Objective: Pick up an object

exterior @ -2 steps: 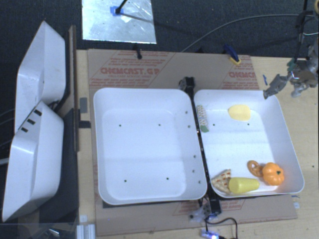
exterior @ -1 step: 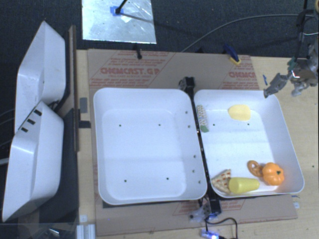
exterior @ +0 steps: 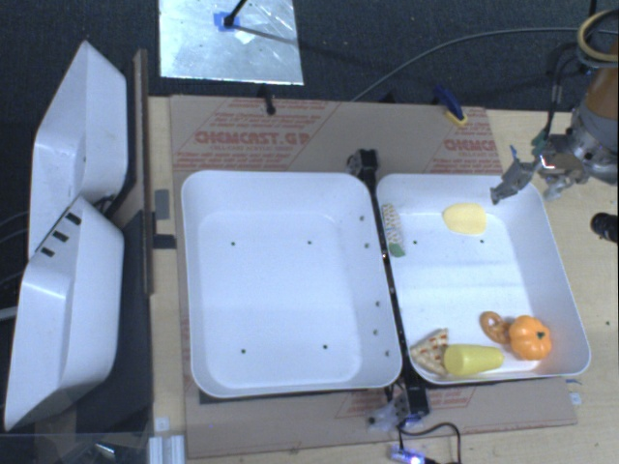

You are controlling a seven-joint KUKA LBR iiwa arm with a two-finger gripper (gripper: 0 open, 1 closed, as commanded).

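Objects all sit in my right bin [exterior: 559, 259], none lifted: pale yellow piece [exterior: 465, 218] near the far wall, pumpkin [exterior: 529, 336], pretzel [exterior: 492, 326] at the near edge. Gripper [exterior: 527, 176] hovers over the far corner, empty; spread I can't tell. Pick not started.

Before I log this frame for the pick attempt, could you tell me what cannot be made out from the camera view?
- Gripper: small and blurred over the right bin's far corner; its finger state is unclear.
- Arm: cut off by the right edge.
- Pretzel-shaped piece: partly hidden by the orange pumpkin.
- Flat tan piece: partly covered by the yellow object; too small to identify.
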